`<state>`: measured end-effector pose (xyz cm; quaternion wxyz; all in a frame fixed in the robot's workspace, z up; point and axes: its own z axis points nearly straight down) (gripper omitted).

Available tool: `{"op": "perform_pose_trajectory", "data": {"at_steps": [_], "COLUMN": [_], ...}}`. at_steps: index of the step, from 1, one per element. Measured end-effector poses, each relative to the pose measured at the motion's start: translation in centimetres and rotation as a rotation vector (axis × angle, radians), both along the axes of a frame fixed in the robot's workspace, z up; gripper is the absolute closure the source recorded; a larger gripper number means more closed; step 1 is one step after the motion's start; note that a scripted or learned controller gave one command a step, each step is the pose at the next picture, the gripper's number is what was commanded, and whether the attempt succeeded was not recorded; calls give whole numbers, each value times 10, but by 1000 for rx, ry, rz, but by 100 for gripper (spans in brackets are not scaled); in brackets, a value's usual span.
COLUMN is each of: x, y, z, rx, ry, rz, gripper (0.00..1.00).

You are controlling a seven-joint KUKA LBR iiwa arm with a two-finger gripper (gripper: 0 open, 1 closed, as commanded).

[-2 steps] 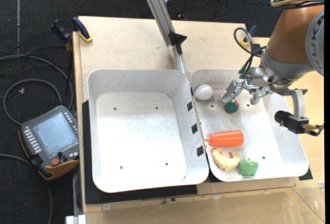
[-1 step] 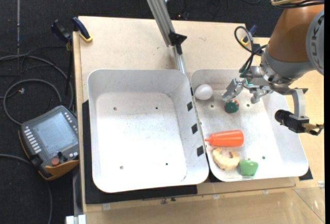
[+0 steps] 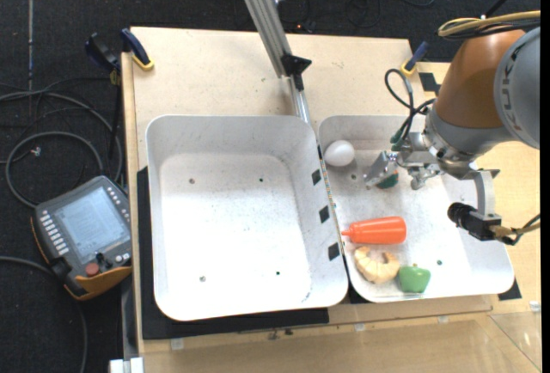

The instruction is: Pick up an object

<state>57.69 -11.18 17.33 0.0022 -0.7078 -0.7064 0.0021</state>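
- The gripper [image 3: 397,170] hangs low in the right bin [image 3: 481,272], its metal fingers spread apart with a small dark green object [image 3: 388,180] at or just beneath the tips; whether the fingers really bracket it I cannot tell, so I do not call it held.
- To do this step well, I judge the fingers should settle squarely on either side of that green piece, close fully, and lift straight up.
- Just to the gripper's left lies a white egg-shaped ball [image 3: 339,153], near the bin's wall and apart from the fingers.
- Below the gripper sits an orange bottle-shaped toy [image 3: 376,231], and beyond it a pale ring-shaped item [image 3: 377,265] touching a green pepper-like toy [image 3: 414,278].
- Further left, the left bin [image 3: 163,191] stands beside the right one.
- Well away to the left, a teach pendant [image 3: 82,234] lies on the floor.
- No brand, label or writing is readable anywhere.
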Motion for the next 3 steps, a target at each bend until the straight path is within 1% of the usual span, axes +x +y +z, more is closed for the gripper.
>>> {"op": "perform_pose_trajectory", "data": {"at_steps": [1,2,3], "x": [-2,-2,-1], "y": [-5,-5,-5], "z": [-45,-79,-68], "rx": [1,0,0], "ry": [0,-5,-7], "rz": [0,1,1], "gripper": [0,0,100]}}
